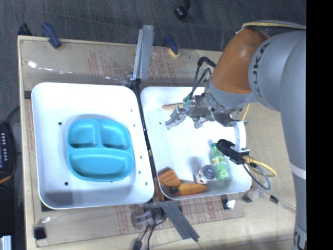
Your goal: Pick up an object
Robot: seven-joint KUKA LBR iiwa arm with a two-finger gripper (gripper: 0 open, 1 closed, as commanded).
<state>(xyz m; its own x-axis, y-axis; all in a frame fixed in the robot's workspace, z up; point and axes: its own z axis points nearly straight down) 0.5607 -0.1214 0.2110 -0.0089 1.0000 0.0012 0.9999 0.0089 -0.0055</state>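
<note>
The things you could pick lie at the near end of the right bin [156, 139]: a green bottle [220, 165], a small round can [207, 173], an orange carrot [191, 189] and a brown biscuit-like piece [167, 177], huddled together as if dropped at random. Your gripper [182, 115] hangs over the bin's far end, well apart from them; its fingers look spread and carry nothing. The left bin [47, 103] carries a blue divided tray [99, 150]. The arm [270, 51] bears the letters KUKA. Both bins rest on the surface [73, 56].
</note>
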